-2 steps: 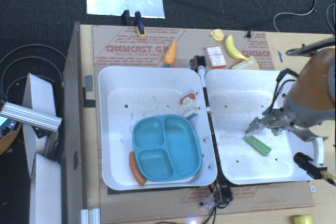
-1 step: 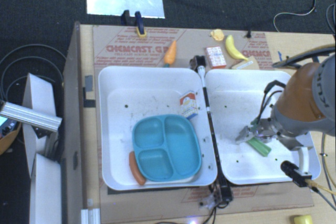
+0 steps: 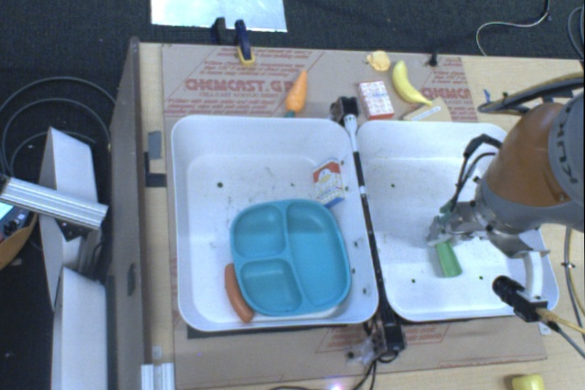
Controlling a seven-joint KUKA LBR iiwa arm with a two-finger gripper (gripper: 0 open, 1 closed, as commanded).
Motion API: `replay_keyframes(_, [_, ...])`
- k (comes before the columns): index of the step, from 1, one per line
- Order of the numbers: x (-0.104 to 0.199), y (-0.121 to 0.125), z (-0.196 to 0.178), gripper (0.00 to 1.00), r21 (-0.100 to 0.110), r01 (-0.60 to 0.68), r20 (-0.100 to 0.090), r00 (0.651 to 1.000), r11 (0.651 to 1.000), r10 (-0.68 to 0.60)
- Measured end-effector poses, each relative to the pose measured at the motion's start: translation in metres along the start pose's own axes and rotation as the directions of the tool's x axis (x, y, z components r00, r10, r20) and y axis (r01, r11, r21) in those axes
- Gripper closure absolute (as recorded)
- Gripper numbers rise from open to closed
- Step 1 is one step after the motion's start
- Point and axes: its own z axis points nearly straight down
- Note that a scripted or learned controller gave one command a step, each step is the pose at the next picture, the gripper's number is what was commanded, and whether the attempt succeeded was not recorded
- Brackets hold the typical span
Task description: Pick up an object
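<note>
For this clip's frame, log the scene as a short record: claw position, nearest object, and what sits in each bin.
claw: in the right bin, directly above the green object
nearest object: green object, lying on the bin floor
grasp: cannot tell
left bin: blue divided tray, orange sausage-shaped item, small carton

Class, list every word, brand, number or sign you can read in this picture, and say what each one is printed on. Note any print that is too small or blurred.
"CHEMCAST.G..." in red, on the brown board behind the left bin; its end is cut off.
Red print on the same board behind the right bin: partly covered, unreadable.
Small carton by the banana: print too small.
Small carton in the left bin: print blurred.
</note>
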Motion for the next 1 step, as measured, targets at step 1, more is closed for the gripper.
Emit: replay_keyframes(1, [0.1296, 0.0438, -0.0942, 1.00, -0.009, 0.017, -0.006, 1.000, 1.000, -0.017])
